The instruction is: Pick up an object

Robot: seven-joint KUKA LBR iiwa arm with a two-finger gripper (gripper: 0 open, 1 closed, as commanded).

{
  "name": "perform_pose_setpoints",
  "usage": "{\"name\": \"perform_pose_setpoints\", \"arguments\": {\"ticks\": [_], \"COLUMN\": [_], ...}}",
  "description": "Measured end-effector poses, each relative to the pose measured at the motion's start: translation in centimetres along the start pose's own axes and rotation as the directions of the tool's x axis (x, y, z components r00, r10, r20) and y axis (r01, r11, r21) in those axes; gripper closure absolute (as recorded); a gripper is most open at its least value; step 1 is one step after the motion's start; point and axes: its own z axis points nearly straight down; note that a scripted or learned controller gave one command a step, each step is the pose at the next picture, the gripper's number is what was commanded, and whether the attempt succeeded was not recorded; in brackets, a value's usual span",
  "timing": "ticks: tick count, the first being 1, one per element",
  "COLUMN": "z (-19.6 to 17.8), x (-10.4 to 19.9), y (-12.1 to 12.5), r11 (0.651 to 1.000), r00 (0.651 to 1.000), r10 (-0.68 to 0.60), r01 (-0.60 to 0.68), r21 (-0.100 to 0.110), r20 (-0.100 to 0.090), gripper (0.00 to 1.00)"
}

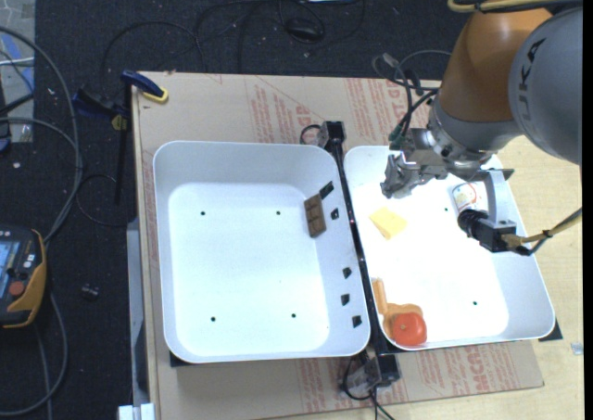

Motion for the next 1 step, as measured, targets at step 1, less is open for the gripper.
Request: {"name": "perform_pose_setpoints", "arguments": {"ticks": [1], "z": [-0.23], "x": [5.48], "y": [1.28], "r11": [1.0], "r00": [1.0], "r10": [-0.001], "r01": [0.001], "r21": [-0.001], "r20": [0.0], "gripper": [1.0]}}
